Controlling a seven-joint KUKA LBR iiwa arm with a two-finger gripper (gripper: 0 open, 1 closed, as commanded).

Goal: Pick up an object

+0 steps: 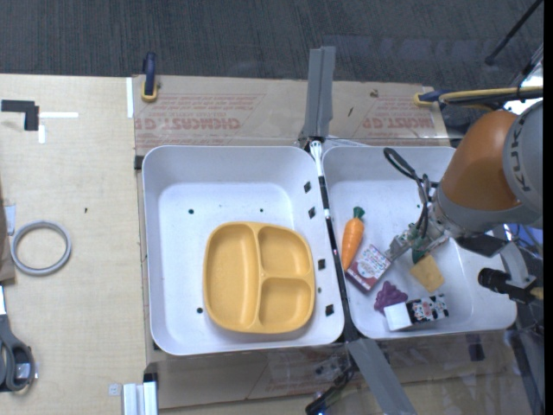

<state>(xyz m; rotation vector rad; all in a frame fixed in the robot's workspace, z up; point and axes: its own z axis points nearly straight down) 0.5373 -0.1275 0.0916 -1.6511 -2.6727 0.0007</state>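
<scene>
Reaching into the right bin, the end effector hangs low near its middle, just above a yellow block; whether it is parted or closed I cannot tell. For a clean pick, centre over the block, clear of the red packet and carrot.

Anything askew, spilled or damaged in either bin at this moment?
Nothing stands out. The yellow divided plate lies flat in the left bin. In the right bin the toy carrot, red packet, purple grapes and yellow block lie loose near the gripper.
</scene>
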